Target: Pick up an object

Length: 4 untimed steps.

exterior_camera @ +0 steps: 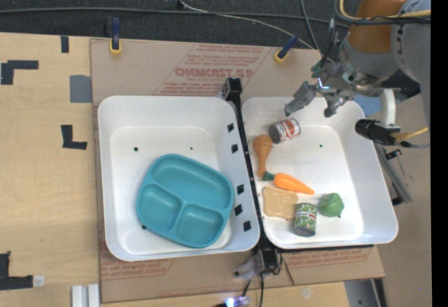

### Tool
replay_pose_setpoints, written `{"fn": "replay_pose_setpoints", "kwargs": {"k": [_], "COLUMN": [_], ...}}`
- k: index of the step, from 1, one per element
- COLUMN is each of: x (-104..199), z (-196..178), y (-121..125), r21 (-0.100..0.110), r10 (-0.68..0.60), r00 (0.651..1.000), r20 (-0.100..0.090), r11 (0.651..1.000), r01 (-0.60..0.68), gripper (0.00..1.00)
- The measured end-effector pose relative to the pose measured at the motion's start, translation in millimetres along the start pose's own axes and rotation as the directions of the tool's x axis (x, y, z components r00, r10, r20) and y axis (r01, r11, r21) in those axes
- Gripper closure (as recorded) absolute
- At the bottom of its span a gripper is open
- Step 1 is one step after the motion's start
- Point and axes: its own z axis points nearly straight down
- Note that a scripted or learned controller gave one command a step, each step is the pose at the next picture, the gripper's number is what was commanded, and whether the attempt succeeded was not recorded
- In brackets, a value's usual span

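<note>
The right bin [371, 180] holds several small items. A small can with a red label [284, 131] lies on its side near the bin's far wall. Just left of it is a tan drumstick-shaped piece [262, 150], and below that an orange carrot [292, 184]. A slice of toast [279, 203], a green-labelled can [306, 219] and a green pepper-like piece [331, 205] sit by the near wall. My gripper [316, 101] hovers over the far edge of the right bin, up and to the right of the red can, open with nothing between its two fingers.
A teal divided plate [184, 200] lies in the left bin [115, 131]. A black divider [240, 152] runs between the bins. Cables hang around the arm at the upper right, and yellow clamps [115, 45] hold the cardboard sheet at the back.
</note>
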Motion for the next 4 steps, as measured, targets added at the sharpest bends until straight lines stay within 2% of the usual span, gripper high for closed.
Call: {"fn": "replay_pose_setpoints", "kwargs": {"k": [1,3,4], "x": [0.3,-16.8,-14.9], "z": [-8.2,92.9,140.9], "y": [2.5,8.2,11.4], "r21": [-0.013,-0.009,-0.02], "r10": [-0.003,-0.002,-0.003], "r00": [1.0,1.0,1.0], "r20": [0.002,0.003,-0.002], "r11": [1.0,1.0,1.0], "r01": [0.003,0.002,0.003], "gripper": [0.0,0.0,0.0]}}
